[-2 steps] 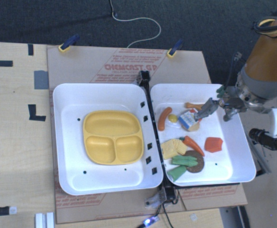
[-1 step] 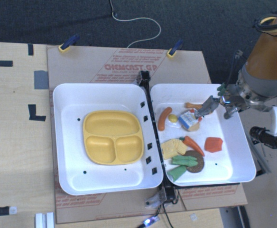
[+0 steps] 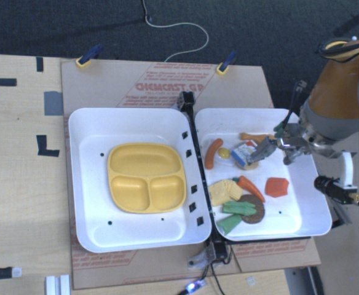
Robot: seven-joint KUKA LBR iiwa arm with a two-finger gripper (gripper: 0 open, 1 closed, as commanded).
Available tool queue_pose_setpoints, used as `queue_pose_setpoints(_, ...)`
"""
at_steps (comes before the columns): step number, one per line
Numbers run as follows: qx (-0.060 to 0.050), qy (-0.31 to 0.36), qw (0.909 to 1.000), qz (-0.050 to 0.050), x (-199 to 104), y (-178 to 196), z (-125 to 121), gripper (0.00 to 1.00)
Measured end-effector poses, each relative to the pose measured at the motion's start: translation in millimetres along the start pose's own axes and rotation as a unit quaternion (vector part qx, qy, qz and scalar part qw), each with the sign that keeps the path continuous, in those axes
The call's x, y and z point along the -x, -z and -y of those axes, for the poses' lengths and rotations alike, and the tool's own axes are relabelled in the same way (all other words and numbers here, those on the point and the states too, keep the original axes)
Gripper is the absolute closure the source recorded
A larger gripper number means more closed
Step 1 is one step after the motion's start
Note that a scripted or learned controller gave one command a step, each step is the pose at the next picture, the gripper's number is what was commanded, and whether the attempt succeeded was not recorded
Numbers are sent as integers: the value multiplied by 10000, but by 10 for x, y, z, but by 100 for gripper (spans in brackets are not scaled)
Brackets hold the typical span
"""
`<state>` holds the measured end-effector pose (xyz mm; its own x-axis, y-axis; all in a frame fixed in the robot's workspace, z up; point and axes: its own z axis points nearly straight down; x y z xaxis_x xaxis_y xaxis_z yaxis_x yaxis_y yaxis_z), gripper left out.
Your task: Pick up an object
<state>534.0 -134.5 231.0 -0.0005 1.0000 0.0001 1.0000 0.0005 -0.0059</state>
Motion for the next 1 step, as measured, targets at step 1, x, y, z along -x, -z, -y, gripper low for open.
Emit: queue_pose_setpoints(1,-2,2,10000,-2,-9,-439,24,0)
